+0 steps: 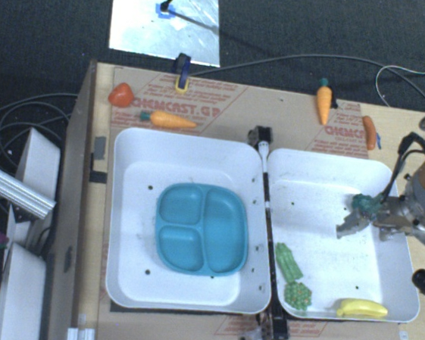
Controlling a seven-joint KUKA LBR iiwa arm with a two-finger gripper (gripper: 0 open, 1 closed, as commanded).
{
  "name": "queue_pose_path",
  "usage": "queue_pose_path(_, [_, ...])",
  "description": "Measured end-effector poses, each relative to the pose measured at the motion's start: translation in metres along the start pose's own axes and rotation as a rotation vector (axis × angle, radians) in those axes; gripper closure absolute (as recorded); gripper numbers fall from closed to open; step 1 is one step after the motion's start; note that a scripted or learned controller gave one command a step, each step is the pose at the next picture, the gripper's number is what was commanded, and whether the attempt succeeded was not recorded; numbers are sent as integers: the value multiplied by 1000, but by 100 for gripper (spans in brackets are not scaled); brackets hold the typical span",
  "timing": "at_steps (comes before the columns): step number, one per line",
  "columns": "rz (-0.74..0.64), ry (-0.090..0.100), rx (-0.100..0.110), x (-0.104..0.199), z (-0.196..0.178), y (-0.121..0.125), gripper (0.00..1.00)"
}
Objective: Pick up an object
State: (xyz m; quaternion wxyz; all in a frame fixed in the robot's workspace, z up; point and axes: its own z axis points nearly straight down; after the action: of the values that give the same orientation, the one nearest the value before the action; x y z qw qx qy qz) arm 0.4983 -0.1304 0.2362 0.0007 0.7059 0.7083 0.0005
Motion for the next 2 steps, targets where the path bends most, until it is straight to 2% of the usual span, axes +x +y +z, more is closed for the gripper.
queue_pose_path(1, [2,-1,0,-40,1,53,0])
queue_pose_path(2, [0,-1,-4,-40,-10,54,100])
